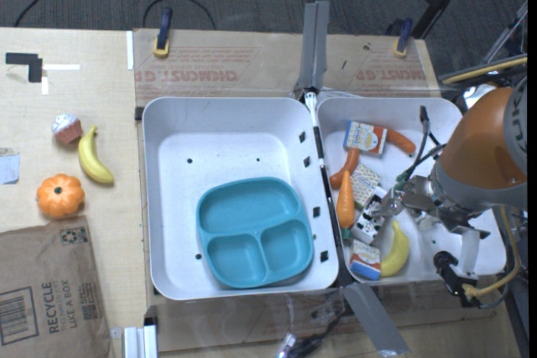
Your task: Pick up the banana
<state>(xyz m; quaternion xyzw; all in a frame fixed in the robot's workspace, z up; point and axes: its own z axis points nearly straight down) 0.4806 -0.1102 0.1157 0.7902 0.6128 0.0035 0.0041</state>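
Observation:
A yellow banana (397,251) lies near the front of the right bin (445,115), beside a small white, blue and orange carton (366,262). My gripper (373,215) hangs low over the bin, just up and left of the banana's top end, close to it or touching it. The grey arm with its orange band (487,148) reaches in from the right and hides part of the bin floor. A second banana (94,157) lies on the bench far to the left, outside both bins.
The right bin also holds an orange carrot (345,199), another orange piece (401,141), a small box (364,135) and a patterned packet (364,180). A blue divided tray (252,232) sits in the left bin (168,180). A small pumpkin (60,195) and cupcake (65,128) lie by the left banana.

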